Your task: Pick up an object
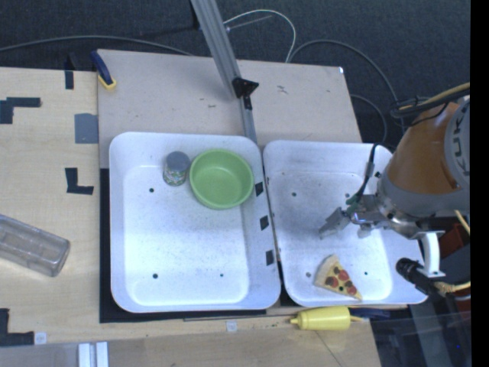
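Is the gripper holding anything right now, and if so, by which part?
Nothing is held. The gripper hangs open over the right bin, apart from the pizza slice.

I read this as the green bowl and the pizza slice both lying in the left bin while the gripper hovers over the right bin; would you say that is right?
Not quite. The camera view shows the pizza slice in the right bin, near its front edge. The green bowl does lie in the left bin, and the gripper does hover over the right bin.
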### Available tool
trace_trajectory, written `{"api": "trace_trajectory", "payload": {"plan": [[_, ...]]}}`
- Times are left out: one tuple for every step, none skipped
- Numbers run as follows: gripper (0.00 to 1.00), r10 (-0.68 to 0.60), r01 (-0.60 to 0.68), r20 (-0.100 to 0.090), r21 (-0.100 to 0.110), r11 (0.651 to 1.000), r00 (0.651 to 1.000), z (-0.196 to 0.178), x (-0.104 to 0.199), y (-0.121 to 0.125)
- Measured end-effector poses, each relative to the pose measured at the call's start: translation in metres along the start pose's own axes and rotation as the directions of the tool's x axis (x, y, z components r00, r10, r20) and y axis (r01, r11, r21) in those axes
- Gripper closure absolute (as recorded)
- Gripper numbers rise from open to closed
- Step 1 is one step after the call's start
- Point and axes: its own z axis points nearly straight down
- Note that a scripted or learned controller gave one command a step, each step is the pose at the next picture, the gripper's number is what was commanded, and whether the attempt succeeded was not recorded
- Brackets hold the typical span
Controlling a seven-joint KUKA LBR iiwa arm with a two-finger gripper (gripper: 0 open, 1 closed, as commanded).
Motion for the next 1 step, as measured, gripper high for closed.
{"api": "trace_trajectory", "payload": {"plan": [[0.0, 0.001, -0.001, -0.001, 0.002, 1.0, 1.0, 0.0617, 0.0031, -0.0088]]}}
